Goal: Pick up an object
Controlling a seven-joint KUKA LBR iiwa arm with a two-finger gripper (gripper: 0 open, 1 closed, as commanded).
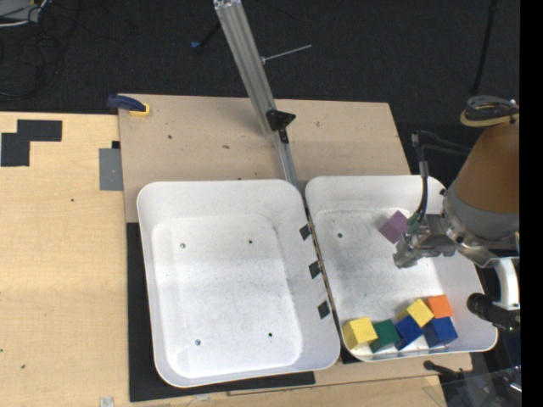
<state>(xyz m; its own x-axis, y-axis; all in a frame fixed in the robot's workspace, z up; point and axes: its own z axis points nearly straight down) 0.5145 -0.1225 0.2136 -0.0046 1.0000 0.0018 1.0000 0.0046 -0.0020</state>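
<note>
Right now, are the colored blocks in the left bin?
No, the colored blocks sit in the near corner of the right bin.

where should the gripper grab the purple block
Come from above and close on two opposite flat sides of the purple block. It lies alone on the right bin floor, apart from the walls and the corner cluster, beside the gripper.

Purple block (pixel 394 225) (tilted) in right bin (pixel 356 195)

- The arm (pixel 488 195) is grey with a broad orange band.
- The gripper (pixel 411 253) beneath the band is grey metal, with a dark cable alongside.
</note>
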